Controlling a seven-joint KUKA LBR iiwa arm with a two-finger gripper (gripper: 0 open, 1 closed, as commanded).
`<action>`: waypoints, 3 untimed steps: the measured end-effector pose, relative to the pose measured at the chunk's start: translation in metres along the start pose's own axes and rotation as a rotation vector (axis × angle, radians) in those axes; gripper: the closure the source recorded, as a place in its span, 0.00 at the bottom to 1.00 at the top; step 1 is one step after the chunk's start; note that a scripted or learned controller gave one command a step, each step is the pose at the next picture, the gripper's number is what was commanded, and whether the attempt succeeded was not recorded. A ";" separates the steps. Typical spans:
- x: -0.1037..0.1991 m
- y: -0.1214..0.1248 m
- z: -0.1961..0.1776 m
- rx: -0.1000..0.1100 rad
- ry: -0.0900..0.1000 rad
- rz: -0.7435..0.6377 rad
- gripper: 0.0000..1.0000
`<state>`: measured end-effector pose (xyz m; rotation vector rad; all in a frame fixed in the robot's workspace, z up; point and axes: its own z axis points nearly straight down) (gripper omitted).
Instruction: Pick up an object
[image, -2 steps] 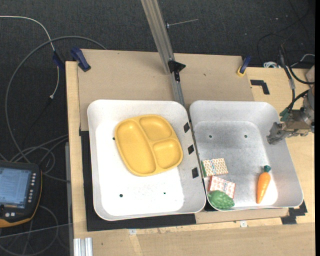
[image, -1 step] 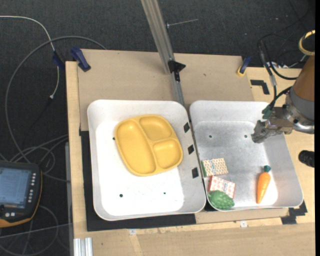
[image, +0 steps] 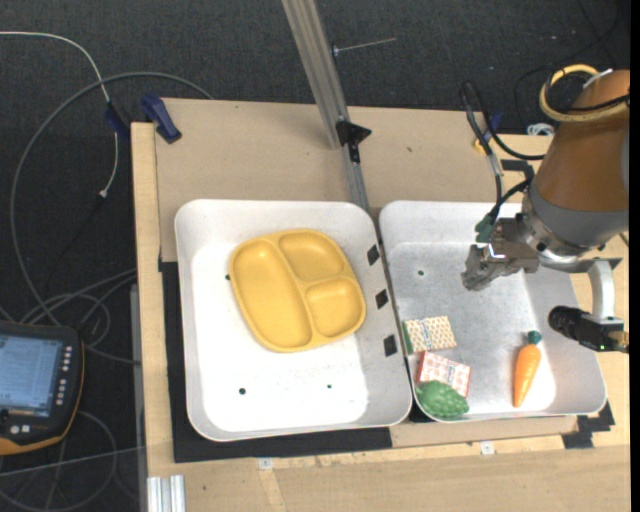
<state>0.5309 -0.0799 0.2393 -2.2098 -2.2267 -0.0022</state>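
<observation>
The fingers (image: 474, 277) sit close together with nothing between them. They hang over the bare middle of the right bin (image: 440, 225). The brown tabletop (image: 250, 130) has two white bins on it. The left bin (image: 200, 300) holds a big yellow plate (image: 296, 290) with three parts. The right bin holds the toys, near its front edge: an orange carrot (image: 526, 372), a green veggie (image: 443, 400) touching a red and white box (image: 443, 372), and a little dotted packet (image: 430, 332).

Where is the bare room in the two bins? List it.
Left white bin: bare floor below the yellow three-part plate. Right white bin: bare top-left and middle, between the gripper and the checkered packet. Crowded: bottom edge, with red-white box, green toy, orange carrot.
</observation>
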 end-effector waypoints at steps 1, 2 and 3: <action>0.056 0.000 0.009 0.001 -0.001 0.000 1.00; 0.106 0.010 0.018 -0.001 -0.002 0.001 1.00; 0.160 0.009 0.007 -0.003 -0.002 0.000 1.00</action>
